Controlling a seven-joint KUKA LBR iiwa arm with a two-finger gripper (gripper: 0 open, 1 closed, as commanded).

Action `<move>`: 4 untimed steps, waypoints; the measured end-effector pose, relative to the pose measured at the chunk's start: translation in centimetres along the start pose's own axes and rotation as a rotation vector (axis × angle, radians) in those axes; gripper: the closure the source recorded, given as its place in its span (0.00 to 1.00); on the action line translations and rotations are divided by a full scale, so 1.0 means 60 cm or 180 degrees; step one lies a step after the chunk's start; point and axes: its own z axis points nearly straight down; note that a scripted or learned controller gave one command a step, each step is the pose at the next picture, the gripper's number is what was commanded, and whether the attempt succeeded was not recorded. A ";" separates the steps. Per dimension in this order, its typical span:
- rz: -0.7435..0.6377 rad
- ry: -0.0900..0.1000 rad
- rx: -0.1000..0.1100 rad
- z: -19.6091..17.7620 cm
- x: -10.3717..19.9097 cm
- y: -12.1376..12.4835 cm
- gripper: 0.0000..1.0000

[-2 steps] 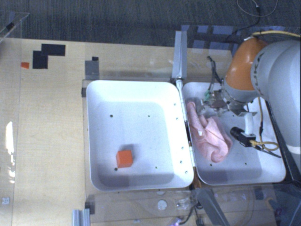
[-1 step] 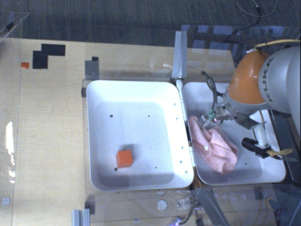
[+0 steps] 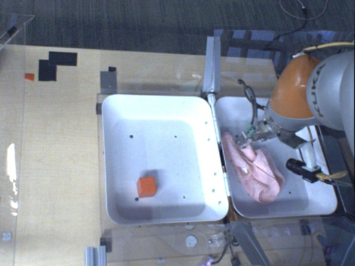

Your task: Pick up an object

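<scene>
At the frame's right, the claw (image 3: 246, 139) sits low in the right bin (image 3: 324, 204), touching the upper end of the pink cloth (image 3: 256, 168); whether it grips is unclear. Soft folds could slip free. An orange block (image 3: 147, 187) lies in the left bin (image 3: 166, 112).

One fixed camera above the bench (image 3: 55, 165), slanted downward, both bins (image 3: 161, 107) visible
</scene>
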 end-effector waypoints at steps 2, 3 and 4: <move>-0.0858 0.0015 0.0037 -0.382 0.020 0.129 1.00; -0.0761 0.0004 0.0029 -0.476 -0.013 0.017 1.00; -0.1471 0.0037 0.0058 -0.248 0.018 0.023 1.00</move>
